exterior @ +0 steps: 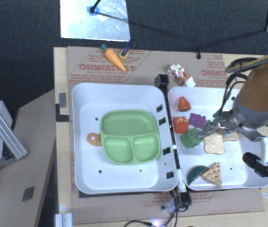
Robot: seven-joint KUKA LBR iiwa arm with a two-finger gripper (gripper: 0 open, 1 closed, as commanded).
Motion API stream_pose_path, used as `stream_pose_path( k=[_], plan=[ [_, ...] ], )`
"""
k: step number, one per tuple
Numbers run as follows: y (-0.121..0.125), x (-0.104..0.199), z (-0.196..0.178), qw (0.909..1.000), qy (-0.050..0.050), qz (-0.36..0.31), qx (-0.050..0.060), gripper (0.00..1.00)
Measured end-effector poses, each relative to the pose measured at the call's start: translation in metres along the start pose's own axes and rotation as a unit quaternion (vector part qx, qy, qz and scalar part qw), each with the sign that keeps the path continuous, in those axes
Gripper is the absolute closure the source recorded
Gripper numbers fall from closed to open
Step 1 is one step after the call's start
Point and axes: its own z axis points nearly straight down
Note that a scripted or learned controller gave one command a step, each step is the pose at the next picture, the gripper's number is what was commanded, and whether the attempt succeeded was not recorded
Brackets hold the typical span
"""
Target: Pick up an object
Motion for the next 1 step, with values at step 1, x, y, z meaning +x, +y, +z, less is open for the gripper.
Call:
stream_pose_path(
  k=[1],
  plan=[
    [0.0021, -0.0001, -0.0412, 1.0000, 0.000, 0.000, 0.000, 1.00]
  ],
)
